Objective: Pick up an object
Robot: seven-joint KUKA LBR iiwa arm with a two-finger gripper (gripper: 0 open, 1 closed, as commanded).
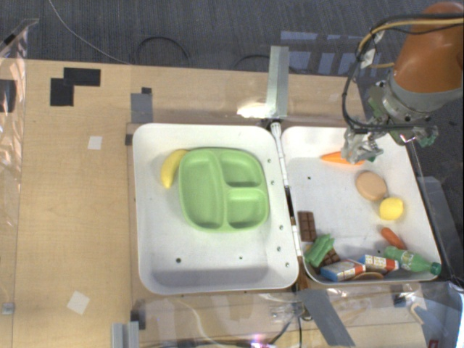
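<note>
Lying nearest the viewer, along the front wall of the right bin (424, 194), a heap of small goods is collecting: a green bottle (410, 259), a flat packet (346, 270), a green leafy piece (317, 249) and a brown chocolate bar (307, 226). Printing on the packet is showing as red and blue patches, too small to read; no brand is legible anywhere. Farther back, a small red piece (392, 236), a yellow lemon (391, 209) and a tan oval (371, 185) are resting apart from one another. At the rear, the tool (360, 151) is hovering at or just above the orange carrot (342, 159), seemingly the target. Whether it is gripping anything cannot be judged. Nothing is visibly lifted, so the pick appears undone. In the left bin (152, 216), a green tray (221, 189) is touching a banana (172, 167).
</note>
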